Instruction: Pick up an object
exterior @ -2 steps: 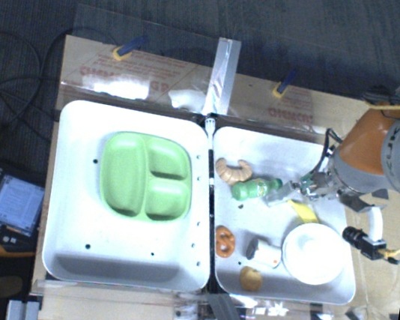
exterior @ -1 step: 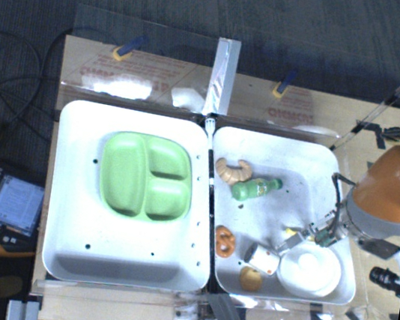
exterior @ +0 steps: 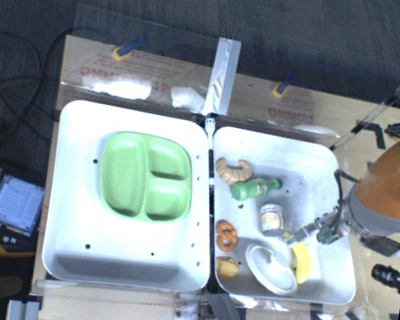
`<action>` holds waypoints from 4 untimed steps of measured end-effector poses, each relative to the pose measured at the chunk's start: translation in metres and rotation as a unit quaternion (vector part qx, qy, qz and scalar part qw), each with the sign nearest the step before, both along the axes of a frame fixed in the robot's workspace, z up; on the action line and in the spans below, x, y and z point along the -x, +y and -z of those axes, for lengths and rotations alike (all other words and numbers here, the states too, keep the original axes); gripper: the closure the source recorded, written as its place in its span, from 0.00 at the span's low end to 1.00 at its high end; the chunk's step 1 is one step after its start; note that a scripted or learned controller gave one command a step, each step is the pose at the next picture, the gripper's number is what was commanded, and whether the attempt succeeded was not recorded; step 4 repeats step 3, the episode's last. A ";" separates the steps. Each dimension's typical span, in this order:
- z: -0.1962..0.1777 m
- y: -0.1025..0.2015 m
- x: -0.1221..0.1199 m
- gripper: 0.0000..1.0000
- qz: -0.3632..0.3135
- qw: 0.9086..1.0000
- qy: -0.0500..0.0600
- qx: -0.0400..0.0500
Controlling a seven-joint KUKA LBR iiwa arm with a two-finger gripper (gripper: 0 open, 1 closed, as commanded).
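Seemingly nearest the hand (exterior: 322,231), whose state cannot be told, a banana (exterior: 302,262) lies by the right bin's (exterior: 330,291) front-right corner; soft, light, best gripped across its middle.

Arm (exterior: 388,191) reaches in from right; gripper (exterior: 322,231) low.
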State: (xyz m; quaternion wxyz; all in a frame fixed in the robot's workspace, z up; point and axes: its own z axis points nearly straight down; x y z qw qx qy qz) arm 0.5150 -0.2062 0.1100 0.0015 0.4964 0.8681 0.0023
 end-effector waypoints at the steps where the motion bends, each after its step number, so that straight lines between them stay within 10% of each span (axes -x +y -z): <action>1: -0.129 0.072 0.009 1.00 0.056 0.998 0.003 0.001; 2: -0.150 0.166 -0.001 1.00 0.208 0.978 0.004 0.001; 4: -0.208 0.186 -0.011 1.00 0.170 0.985 0.003 0.002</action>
